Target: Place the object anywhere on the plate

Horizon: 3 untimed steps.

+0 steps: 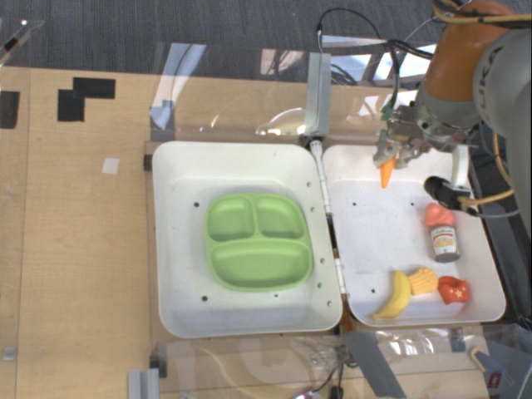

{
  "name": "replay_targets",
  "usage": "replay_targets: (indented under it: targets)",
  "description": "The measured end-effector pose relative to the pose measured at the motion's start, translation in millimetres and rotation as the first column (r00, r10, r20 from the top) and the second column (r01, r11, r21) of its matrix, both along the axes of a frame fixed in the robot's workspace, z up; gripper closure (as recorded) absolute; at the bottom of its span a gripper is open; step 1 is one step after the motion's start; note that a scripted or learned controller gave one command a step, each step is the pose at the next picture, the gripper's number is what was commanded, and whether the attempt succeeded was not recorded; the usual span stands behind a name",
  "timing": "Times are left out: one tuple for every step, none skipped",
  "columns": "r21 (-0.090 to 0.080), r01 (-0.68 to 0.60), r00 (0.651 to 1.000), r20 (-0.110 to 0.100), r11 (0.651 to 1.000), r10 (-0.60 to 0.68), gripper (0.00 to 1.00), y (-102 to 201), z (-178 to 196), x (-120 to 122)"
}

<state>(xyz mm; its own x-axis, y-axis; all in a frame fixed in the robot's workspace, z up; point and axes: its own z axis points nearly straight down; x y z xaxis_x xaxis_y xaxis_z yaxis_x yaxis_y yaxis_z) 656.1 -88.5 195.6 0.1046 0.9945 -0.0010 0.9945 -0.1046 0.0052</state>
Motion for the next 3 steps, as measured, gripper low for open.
replay_targets:
  targets:
    - [0.002,-0.084,0.996,-0.002,0.996,0.084,1.0,90,-10,-51]
    - [0.003,0.066,0.998,-0.001,0.998,-0.066,1.0,120,65,-118]
    - [0.003,0.066,0.998,-0.001,0.998,-0.066,0.0,119,64,-118]
